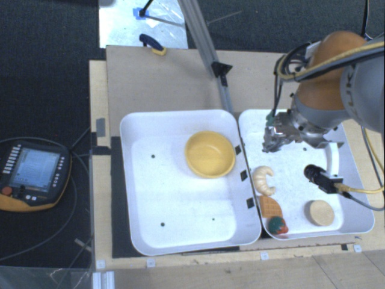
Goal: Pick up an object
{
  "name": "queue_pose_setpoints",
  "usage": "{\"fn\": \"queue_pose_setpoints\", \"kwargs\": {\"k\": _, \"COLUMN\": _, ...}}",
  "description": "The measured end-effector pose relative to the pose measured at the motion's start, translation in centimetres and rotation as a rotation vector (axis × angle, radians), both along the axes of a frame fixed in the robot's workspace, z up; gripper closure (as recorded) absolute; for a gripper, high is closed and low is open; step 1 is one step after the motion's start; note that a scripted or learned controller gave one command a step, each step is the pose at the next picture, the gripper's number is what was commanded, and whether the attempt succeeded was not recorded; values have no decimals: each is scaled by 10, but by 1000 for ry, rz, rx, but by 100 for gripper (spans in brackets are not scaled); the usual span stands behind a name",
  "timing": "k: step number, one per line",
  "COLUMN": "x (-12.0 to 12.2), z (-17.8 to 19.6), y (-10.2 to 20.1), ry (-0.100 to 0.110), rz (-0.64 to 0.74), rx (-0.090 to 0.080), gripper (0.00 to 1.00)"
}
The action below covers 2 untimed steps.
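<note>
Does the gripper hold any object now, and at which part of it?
Nothing is seen held. The gripper is above the right bin, apart from the croissant.

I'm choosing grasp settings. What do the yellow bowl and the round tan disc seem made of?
Yellow bowl: probably smooth moulded plastic, uniform colour with a soft sheen. Tan disc: matte and pale, possibly wood or cork; the view is too coarse to settle which.

Yellow bowl (209, 154), white bins (138, 185), cream croissant (264, 180), tan disc (319, 212), orange block (270, 206)
</note>
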<state>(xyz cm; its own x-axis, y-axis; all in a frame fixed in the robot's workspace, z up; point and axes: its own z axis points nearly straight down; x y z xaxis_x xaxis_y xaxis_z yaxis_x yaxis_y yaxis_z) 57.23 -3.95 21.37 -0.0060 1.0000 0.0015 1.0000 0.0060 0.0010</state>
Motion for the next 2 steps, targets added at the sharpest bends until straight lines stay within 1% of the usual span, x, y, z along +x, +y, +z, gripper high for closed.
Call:
{"fn": "queue_pose_setpoints", "kwargs": {"k": 1, "x": 7, "z": 10, "y": 59, "ry": 0, "rz": 0, "rx": 0, "gripper": 100}}
{"fn": "queue_pose_setpoints", "kwargs": {"k": 2, "x": 12, "z": 17, "y": 105, "ry": 0, "rz": -1, "rx": 0, "gripper": 100}}
